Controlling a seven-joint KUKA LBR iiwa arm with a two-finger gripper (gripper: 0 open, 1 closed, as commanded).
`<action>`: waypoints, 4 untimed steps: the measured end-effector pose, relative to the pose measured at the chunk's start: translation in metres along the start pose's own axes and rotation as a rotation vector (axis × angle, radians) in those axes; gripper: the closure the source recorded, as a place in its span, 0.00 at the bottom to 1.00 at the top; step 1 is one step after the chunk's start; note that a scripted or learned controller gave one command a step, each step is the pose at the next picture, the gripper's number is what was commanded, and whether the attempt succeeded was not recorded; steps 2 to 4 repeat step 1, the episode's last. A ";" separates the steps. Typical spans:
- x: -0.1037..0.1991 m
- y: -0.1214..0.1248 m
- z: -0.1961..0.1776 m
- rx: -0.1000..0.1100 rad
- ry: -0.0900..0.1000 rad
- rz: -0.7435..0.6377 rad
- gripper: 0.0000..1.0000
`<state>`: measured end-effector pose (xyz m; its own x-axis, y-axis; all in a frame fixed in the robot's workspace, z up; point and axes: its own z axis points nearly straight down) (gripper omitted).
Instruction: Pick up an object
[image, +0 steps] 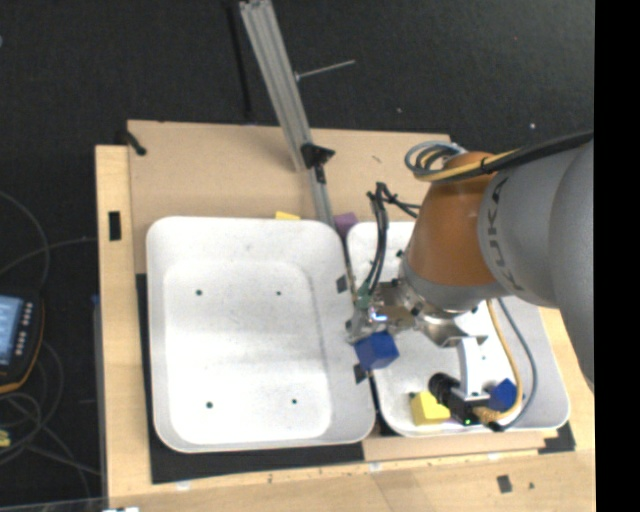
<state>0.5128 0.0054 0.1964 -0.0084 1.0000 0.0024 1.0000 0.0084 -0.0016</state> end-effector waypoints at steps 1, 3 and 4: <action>0.053 -0.007 -0.017 -0.004 0.000 -0.001 1.00; 0.053 -0.007 -0.017 -0.004 0.000 -0.001 1.00; 0.053 -0.007 -0.017 -0.004 0.000 -0.001 1.00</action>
